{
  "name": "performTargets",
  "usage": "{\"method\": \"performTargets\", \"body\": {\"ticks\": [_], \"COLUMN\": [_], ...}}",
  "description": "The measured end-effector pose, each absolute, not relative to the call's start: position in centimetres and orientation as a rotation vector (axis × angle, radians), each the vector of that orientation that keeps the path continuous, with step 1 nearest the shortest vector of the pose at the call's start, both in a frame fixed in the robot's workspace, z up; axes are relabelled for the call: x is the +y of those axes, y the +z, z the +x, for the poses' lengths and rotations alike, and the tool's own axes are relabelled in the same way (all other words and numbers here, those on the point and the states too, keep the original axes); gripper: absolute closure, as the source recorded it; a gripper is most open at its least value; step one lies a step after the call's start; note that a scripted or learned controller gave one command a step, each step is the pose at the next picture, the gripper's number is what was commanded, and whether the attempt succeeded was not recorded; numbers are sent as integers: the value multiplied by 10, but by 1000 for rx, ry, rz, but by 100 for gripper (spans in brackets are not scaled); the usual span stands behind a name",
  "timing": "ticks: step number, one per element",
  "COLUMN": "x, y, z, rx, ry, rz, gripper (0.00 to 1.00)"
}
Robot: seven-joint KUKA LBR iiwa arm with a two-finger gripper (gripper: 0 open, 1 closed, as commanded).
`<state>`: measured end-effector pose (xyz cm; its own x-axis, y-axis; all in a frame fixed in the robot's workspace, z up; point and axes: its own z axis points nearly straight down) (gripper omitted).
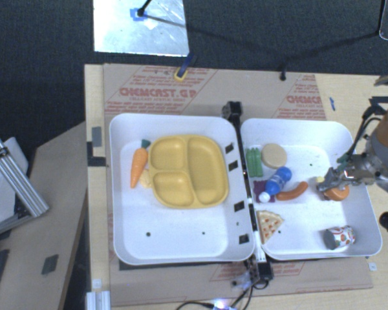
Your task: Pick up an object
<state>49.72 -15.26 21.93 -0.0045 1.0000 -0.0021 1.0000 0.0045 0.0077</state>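
We see the gripper (335, 181) low in the right bin (310, 241), fingers narrowed around an orange fruit (338, 192) by the bin's right wall; a sausage (291, 191) and blue bottle (277, 180) lie nearby
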Motion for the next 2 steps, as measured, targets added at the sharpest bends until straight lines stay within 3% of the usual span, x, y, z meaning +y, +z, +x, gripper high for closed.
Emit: {"method": "performTargets", "body": {"ticks": [2], "x": [-84], "y": [226], "z": [591], "rx": [2230], "ry": [7], "rz": [2208], "gripper": [100]}}
